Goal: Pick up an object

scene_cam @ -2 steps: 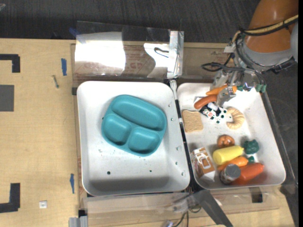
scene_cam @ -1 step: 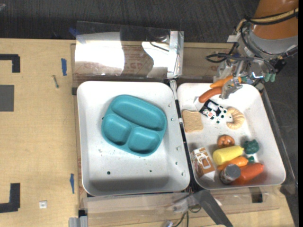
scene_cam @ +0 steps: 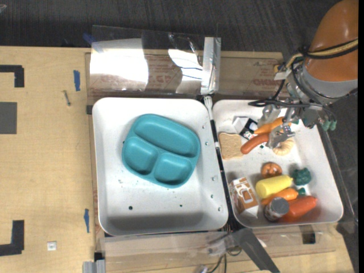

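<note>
The gripper (scene_cam: 277,131) hangs over the right bin (scene_cam: 333,175) with an orange hot dog (scene_cam: 257,139) between its fingers, lifted at a slant above the toast (scene_cam: 230,145). The teal plate (scene_cam: 161,149) lies in the left bin (scene_cam: 108,152).

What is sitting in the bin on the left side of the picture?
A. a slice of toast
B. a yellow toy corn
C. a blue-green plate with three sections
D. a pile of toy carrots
C, because the blue-green plate with its three sections lies in the left bin, while the toy foods lie in the right bin.
</note>
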`<state>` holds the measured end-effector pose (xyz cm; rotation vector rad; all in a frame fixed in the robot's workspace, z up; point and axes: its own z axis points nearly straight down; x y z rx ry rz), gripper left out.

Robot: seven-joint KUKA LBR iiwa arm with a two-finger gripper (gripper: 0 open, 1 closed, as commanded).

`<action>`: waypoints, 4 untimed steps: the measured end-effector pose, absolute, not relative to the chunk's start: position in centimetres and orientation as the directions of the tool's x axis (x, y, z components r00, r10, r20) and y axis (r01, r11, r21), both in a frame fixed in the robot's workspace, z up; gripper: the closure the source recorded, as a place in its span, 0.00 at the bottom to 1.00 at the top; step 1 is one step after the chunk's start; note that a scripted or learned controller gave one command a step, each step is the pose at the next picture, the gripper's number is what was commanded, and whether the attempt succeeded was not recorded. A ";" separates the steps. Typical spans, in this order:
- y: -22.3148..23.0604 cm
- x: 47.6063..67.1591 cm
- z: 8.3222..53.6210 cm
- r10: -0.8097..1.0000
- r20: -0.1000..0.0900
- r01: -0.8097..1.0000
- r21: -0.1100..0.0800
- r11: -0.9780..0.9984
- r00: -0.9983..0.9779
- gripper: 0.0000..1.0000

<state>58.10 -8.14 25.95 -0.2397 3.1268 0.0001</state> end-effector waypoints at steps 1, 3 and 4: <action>-5.0 61.9 28.0 -0.004 -0.010 -0.004 0.001 1.000 -1.000 1.00; -4.6 66.8 26.2 -0.219 -0.004 -0.219 0.001 0.976 -0.976 1.00; -8.5 63.4 24.0 -0.163 -0.004 -0.163 0.000 0.987 -0.987 1.00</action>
